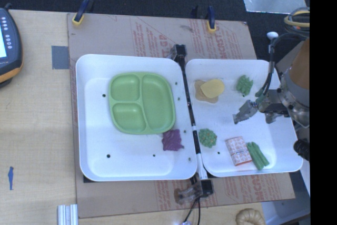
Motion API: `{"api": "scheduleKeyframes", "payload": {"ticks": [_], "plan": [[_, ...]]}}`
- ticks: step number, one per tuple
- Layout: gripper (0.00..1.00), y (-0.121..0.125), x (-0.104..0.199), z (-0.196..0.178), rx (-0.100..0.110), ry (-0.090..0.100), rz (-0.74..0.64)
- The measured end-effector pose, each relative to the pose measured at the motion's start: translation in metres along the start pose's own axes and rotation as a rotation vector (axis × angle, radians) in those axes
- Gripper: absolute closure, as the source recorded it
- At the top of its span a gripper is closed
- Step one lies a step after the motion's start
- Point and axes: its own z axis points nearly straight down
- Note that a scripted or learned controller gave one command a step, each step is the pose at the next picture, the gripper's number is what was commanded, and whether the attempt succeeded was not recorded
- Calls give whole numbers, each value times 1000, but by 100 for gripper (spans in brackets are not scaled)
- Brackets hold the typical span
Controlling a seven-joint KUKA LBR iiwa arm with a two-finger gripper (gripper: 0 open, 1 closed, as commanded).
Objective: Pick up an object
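My gripper (258, 114) hovers over the right bin (231, 67), toward its right side, open with nothing between its fingers. In that bin lie a yellow and brown flat food piece (210, 89), a small green leafy piece (244, 84), a green broccoli-like clump (207, 137), a red and white packet (238, 150) and a green pod (257, 155). The packet and the pod lie just below the gripper, the leafy piece just above it.
The left bin (95, 129) holds a green divided plate (142, 103) and a purple lump (172, 140) near its right wall. A black divider (188, 105) runs between the bins. A handheld controller (8, 45) sits at the far left of the bench.
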Motion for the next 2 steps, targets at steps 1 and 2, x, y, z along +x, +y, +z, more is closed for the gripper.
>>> {"api": "scheduleKeyframes", "payload": {"ticks": [1, 2], "plan": [[0, -4, -19, 124, 12, 2, 2], [0, 53, -103, 121, -8, -5, 6]]}}
